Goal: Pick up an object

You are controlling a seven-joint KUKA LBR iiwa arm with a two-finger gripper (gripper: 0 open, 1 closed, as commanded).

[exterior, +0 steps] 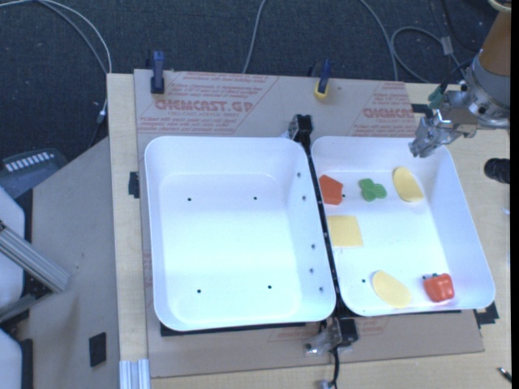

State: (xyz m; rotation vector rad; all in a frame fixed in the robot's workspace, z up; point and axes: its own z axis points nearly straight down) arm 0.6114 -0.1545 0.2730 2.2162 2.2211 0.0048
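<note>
Arm: the grey arm with its orange band reaches in from the upper right, above the far right corner of the desk (122, 217).
Gripper: the gripper (425, 143) hangs over the far rim of the right bin (474, 241), near that bin's far right corner, and nothing lies between its tips.
Fingers: too small and too dark here to tell whether they are released or clenched.
Right bin, far row: an orange-red block (330, 190) lies just beside the left wall, a small green piece (372, 190) sits to its right, and a yellow oval piece (408, 184) lies further right, the closest item to the gripper yet apart from it.
Right bin, middle: a flat yellow square (345, 231) rests near the left wall, just below the orange-red block.
Right bin, near row: a second yellow oval (392, 288) lies toward the near edge, with a red pepper-like piece (439, 287) to its right, close to the near right corner.
Left bin: the left bin (162, 241) sits side by side with the right one, their inner walls touching along the middle.
Desk surround: a printed cardboard sheet (203, 100) lies under both bins, held at its far edge by a blue clamp (156, 70) and a yellow-and-blue clamp (323, 81).
Floor: grey cables (73, 23) loop across the dark carpet beyond the desk.
</note>
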